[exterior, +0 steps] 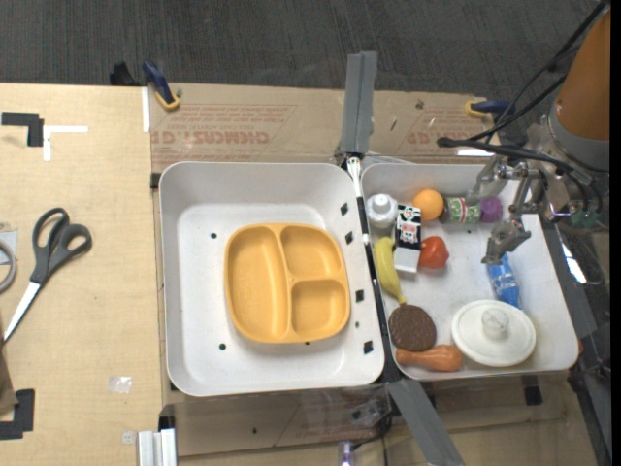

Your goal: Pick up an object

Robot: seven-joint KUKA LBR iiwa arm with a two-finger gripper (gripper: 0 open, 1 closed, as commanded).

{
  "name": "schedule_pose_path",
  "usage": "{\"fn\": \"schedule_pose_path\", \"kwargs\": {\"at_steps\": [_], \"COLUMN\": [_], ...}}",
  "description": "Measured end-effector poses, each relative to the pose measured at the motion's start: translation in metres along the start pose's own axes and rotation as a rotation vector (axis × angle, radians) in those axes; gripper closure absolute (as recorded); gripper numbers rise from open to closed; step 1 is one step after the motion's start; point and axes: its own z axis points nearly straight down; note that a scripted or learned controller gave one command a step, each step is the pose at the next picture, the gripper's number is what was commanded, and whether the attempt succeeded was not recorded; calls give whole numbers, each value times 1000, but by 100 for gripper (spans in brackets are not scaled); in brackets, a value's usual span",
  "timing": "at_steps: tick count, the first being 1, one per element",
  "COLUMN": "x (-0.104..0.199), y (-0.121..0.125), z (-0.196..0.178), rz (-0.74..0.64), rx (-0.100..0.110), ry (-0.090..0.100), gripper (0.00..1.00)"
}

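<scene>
My gripper (502, 243) hangs over the right part of the right bin (558, 357), its tip just above a small blue bottle (505, 285) that lies on the bin floor. Nothing shows held in it. Left of it lie a purple and green item (475, 209), an orange (428, 204), a white bottle (381, 210), a black and white carton (408, 227), a red tomato (434, 251) and a banana (388, 271). Near the front sit a brown cookie (412, 327), a carrot (430, 358) and a round white lid (494, 332).
The left bin (184, 289) holds a yellow divided plate (287, 282). Scissors (44, 255) lie on the wooden bench at the far left. Cables and the arm's orange band (587, 85) crowd the upper right.
</scene>
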Motion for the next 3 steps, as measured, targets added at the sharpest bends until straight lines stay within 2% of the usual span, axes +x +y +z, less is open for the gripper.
{"fn": "schedule_pose_path", "kwargs": {"at_steps": [1,2,3], "x": [-26,-17,-3], "y": [-48,-7,-105], "z": [119,198,194], "rz": [-36,-12,69], "rx": [0,-1,2], "ry": [0,-1,-9], "gripper": [0,0,0]}}
